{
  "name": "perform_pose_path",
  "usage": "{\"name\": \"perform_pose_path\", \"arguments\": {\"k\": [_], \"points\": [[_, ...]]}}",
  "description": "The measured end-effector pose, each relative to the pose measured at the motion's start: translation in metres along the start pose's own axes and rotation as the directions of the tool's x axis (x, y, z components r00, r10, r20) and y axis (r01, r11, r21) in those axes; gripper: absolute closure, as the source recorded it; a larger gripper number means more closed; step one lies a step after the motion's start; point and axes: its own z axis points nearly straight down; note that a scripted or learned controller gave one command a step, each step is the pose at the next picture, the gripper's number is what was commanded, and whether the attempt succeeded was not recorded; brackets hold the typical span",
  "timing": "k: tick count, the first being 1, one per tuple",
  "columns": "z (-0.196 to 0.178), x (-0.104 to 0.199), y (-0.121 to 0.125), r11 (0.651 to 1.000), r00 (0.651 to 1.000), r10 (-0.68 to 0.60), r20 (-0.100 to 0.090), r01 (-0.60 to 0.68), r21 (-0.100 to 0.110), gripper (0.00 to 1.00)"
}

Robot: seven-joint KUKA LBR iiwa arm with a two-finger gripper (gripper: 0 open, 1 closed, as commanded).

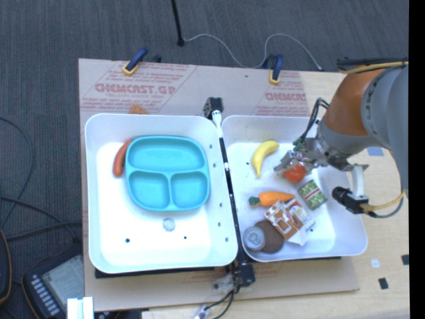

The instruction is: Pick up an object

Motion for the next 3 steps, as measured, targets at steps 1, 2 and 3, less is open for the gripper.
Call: {"name": "perform_pose_path", "arguments": {"k": [1, 2, 3], "points": [[-0.067, 0.044, -0.037, 1.0, 1.0, -0.002, -0.005, 0.002, 0.008, 1.0], [-0.081, 0.073, -0.071, 1.0, 1.0, -0.002, -0.005, 0.002, 0.01, 1.0], [-0.091, 0.073, -0.07, 1.0, 1.0, -0.002, -0.005, 0.002, 0.01, 1.0]]}}
